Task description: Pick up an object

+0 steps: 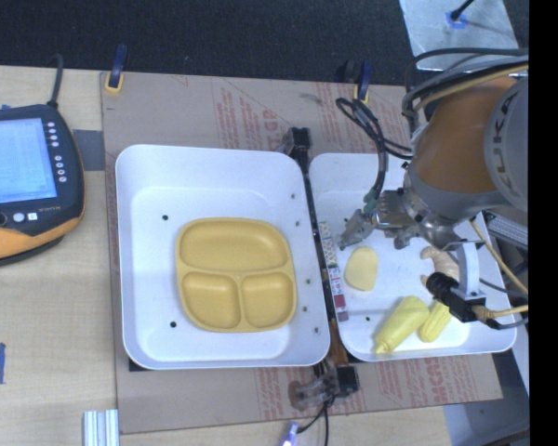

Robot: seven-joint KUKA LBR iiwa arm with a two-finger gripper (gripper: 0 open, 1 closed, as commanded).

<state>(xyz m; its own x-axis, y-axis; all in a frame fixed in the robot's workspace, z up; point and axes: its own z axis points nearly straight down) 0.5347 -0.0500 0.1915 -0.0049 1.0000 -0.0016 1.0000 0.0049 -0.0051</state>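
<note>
My gripper (377, 238) hangs over the right bin (353, 170), near its left half. Its fingers (355, 232) stand apart, open, with nothing between them. Just below the gripper lies a pale yellow rounded piece (361, 268) on the bin floor, apart from the fingertips. Two yellow corn-like pieces (400, 321) (434, 321) lie side by side at the bin's front, below the wrist. The left bin (149, 179) holds a yellow divided plate (234, 273) in its middle.
A tablet in an orange case (23, 179) sits on the bench at the far left. The two bins meet at a narrow ridge (318, 249). Cables (367, 124) run behind the right bin. The arm's bulk (465, 147) covers the right bin's far right part.
</note>
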